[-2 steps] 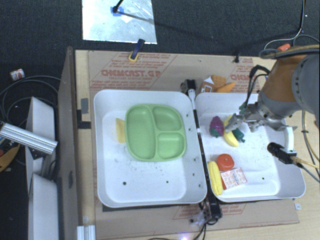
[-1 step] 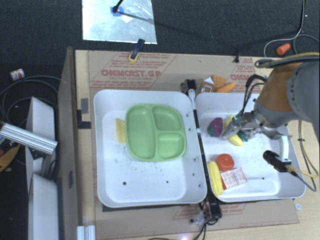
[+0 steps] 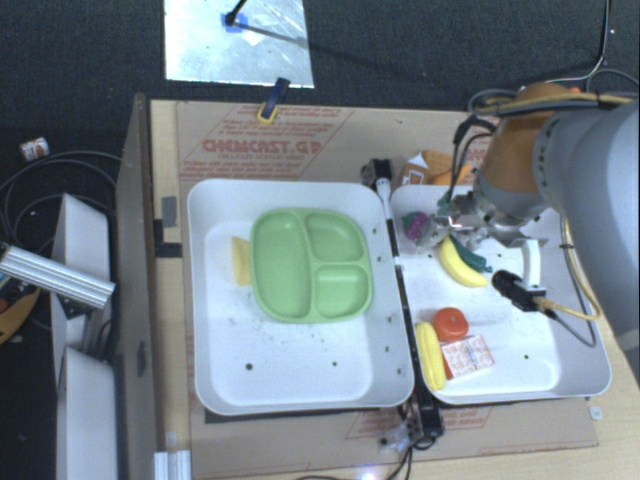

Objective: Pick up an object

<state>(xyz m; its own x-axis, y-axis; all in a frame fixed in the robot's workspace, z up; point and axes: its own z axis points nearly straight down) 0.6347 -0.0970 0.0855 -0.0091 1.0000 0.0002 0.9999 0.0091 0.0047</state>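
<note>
Yellow banana (image 3: 462, 264) lies in the right bin (image 3: 570, 368) directly under the lowered jaws (image 3: 462, 230), seemingly their target, though their opening and grip can't be told.

Just beside the gripper (image 3: 462, 230), in the right bin (image 3: 570, 368), lies a banana (image 3: 460, 264); a divided plate (image 3: 308, 266) sits well left of it in the left bin (image 3: 215, 268).
</note>
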